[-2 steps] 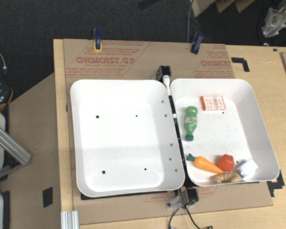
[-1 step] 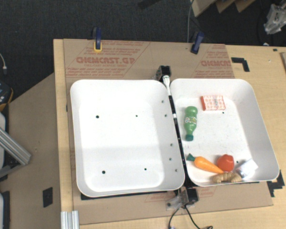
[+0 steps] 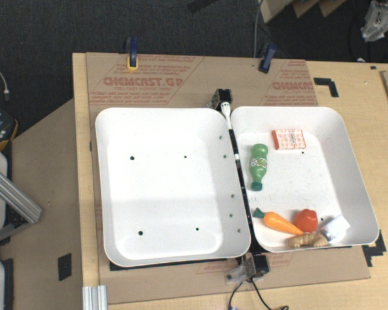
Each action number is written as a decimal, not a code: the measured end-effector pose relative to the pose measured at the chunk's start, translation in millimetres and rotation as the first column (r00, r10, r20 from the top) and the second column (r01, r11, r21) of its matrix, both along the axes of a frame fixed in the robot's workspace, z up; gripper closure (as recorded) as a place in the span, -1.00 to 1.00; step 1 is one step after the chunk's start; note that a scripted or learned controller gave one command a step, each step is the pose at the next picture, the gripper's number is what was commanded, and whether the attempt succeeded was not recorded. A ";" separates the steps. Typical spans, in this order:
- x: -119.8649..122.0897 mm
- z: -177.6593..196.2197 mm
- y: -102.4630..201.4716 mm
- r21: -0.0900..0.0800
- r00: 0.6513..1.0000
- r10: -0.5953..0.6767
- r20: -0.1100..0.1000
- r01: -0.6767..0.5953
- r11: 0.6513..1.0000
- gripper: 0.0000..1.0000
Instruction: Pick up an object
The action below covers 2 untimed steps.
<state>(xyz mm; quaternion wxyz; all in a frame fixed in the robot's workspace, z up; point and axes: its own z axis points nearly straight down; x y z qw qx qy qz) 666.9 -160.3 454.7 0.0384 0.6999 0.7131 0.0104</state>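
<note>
Across the right bin (image 3: pixel 349 166) you have every candidate lying loose: a glossy green bottle (image 3: pixel 257 166) by the left wall, a flat pink-and-white packet (image 3: pixel 289 139) farther back, and at the near edge a tapered orange carrot (image 3: pixel 278 222), a rounded red piece (image 3: pixel 306 220), a knobbly tan root (image 3: pixel 308 240) and what may be a clear wrapper (image 3: pixel 336 227). Nothing is lifted, so the whole pick remains. You cannot tell the pincer's state. Your left bin (image 3: pixel 161 186) is smooth white plastic.
</note>
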 end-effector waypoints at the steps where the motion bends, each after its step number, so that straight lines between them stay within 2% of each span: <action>1: 0.8 10.9 0.5 -0.003 1.000 0.001 0.005 -0.001 1.000 1.00; 2: 1.5 21.9 1.1 -0.006 1.000 0.003 0.010 -0.003 1.000 1.00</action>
